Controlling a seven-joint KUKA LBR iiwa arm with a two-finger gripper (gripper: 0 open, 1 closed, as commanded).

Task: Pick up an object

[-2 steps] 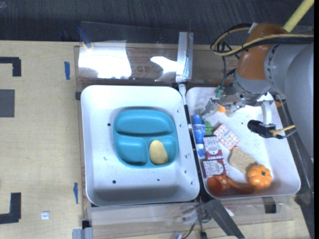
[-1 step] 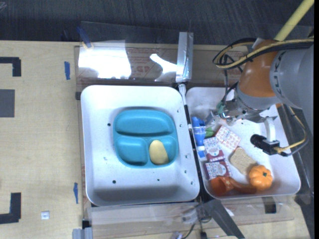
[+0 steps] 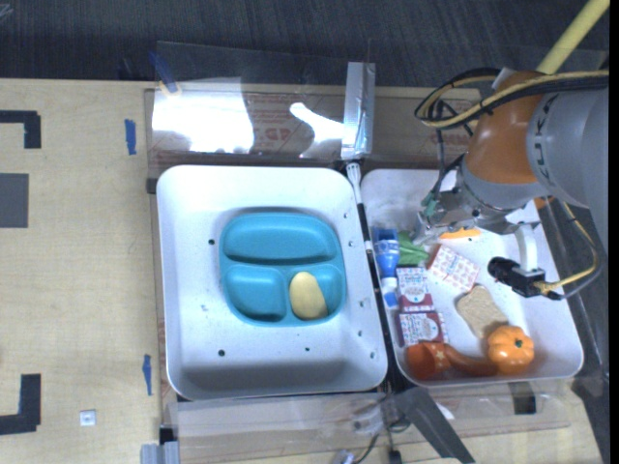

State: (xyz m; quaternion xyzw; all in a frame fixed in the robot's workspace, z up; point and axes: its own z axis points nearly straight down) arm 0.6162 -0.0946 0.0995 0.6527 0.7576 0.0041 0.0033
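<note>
Bins: you have two, the left bin [image 3: 184,259] holding one blue tray [image 3: 280,264] with one yellow potato [image 3: 308,296]. Gripper [image 3: 437,213] hangs over the right bin's [image 3: 566,341] far clutter; you cannot tell its grip.

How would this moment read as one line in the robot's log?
arm: over right bin | pincer: low among items | left bin: blue tray, yellow item
</note>
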